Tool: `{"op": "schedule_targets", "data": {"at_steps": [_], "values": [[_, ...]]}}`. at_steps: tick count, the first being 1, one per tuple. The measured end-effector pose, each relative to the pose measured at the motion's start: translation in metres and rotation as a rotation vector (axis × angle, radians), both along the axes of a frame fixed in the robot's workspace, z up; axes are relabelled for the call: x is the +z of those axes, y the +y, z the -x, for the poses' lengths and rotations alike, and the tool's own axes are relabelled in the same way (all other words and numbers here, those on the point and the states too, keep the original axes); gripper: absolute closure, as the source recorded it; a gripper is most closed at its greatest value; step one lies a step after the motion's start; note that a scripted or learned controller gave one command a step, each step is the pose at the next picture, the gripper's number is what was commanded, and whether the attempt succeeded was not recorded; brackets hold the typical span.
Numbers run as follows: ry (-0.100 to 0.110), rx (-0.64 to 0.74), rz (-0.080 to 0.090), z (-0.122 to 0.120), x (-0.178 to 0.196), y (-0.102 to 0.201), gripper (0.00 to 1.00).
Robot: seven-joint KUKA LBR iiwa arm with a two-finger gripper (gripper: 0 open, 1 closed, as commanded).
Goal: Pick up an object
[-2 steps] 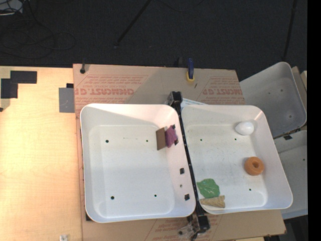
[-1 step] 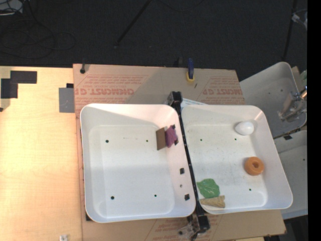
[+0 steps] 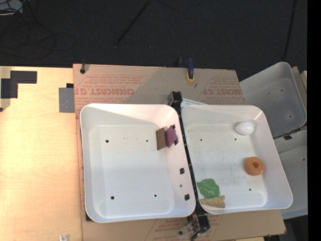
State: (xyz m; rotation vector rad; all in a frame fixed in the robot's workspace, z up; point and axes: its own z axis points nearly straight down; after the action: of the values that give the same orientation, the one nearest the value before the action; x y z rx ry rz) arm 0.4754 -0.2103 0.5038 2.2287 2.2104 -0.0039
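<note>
Two shallow white bins sit side by side on a cardboard sheet [image 3: 125, 87]: the left bin [image 3: 125, 205] and the right bin [image 3: 271, 195], smooth hard plastic with rounded corners. No arm reaches in, so the state of the jaws cannot be told. By size, next comes a brown and purple block [image 3: 167, 137] against the left bin's right wall, probably stiff and light. The right bin holds a green lump [image 3: 208, 188] near its front, likely soft, over a tan wedge [image 3: 214, 201]; an orange ring [image 3: 254, 165], probably easiest to pinch across its rim; and a white ball [image 3: 245, 128], smooth, likely slippery.
</note>
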Motion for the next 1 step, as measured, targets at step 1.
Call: {"op": "schedule_targets", "data": {"at_steps": [1], "values": [[-0.002,0.014,-0.003,-0.0451,0.0353,0.042,1.0]]}}
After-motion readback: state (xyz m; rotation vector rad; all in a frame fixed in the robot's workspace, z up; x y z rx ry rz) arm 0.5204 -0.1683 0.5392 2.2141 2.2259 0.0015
